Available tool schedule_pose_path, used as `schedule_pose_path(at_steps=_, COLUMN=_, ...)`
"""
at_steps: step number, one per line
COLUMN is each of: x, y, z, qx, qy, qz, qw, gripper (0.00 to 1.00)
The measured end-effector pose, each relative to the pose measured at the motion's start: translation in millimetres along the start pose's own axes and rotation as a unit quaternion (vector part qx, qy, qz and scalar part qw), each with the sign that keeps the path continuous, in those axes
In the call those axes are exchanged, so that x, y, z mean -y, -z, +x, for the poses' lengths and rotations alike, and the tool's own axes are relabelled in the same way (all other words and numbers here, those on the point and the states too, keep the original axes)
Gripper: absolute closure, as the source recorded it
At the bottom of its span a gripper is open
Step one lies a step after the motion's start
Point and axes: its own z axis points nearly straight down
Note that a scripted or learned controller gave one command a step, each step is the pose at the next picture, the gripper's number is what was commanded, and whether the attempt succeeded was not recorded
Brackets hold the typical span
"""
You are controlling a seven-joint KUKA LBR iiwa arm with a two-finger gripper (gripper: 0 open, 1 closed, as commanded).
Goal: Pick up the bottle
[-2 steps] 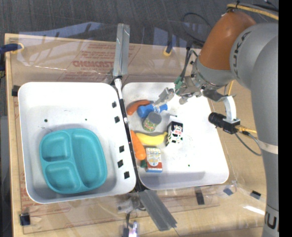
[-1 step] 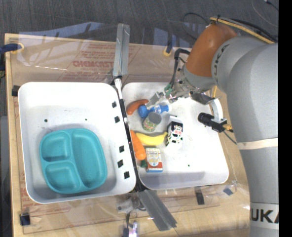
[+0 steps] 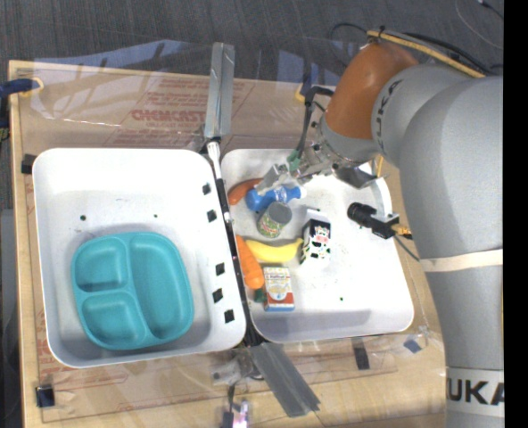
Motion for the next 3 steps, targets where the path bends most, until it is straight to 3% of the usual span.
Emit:
schedule_pose_path(at_steps=1, x=-3, y=-14, z=36, qx=-0.007, qy=-0.046, qz=0.011, qw=0.9989, gripper=0.00)
schedule_pose_path(at_steps=2, x=33, y=-12, z=71, qx=0.001, qy=-0.084, qz=0.012, qw=0.9964, gripper=0.00)
schedule_pose_path(at_steps=3, x=63, y=-10, z=76, qx=0.002, qy=-0.016, qz=0.008, qw=0.9998, gripper=0.00)
